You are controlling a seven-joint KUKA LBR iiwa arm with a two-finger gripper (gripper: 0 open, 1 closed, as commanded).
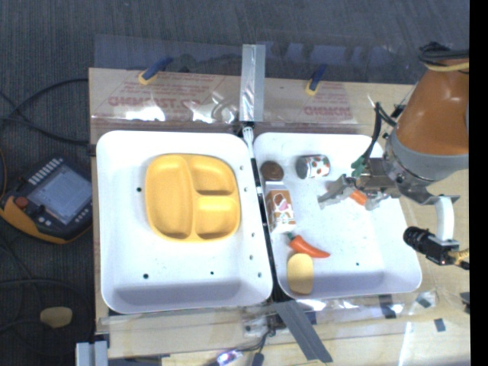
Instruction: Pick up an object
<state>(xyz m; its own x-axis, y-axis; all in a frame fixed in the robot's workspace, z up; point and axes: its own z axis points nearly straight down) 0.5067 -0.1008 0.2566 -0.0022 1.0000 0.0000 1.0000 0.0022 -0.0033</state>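
Orange obj (358, 197) in right bin (381, 261), right-centre of frame, sitting at the gripper (345, 191) tip. Small, looks like a toy food piece, prob. light hard plastic, smooth, so apt to slip or skid. Best taken across its narrow width. Can't tell whether gripper is closed on it or just beside it; finger state not readable from this angle.

Other candidates in right bin, along its left side:
- brown round item (272, 171), upper left of bin
- small can/cup on its side (313, 166), just right of it; would roll
- flat printed packet (280, 208) below; thin, hard to get under
- toy carrot (306, 245), lower; tapered, grip at thick end
- yellow rounded piece (300, 271) near bottom wall, touching or nearly touching carrot

Left bin (122, 280): yellow divided tray (192, 197), centre.

Arm (435, 120) enters from right edge. Pendant (49, 200) at far left, off bench.
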